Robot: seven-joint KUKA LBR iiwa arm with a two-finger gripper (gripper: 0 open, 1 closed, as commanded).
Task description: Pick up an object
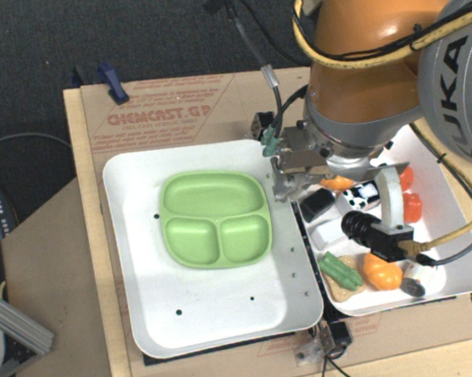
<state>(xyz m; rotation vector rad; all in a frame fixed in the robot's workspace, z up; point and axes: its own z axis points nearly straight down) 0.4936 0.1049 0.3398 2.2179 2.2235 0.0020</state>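
The shallow white left bin [134,264] holds a pale green three-compartment plastic plate [217,218], lying flat. The gripper [296,174] hangs over the seam between the bins, near their far edge; I cannot tell whether it is open or closed. In the white right bin [459,207], a small black rectangular block [316,205] lies just beside it. A ridged green toy [340,269] and a rounded orange toy [381,272] lie nearer the front.
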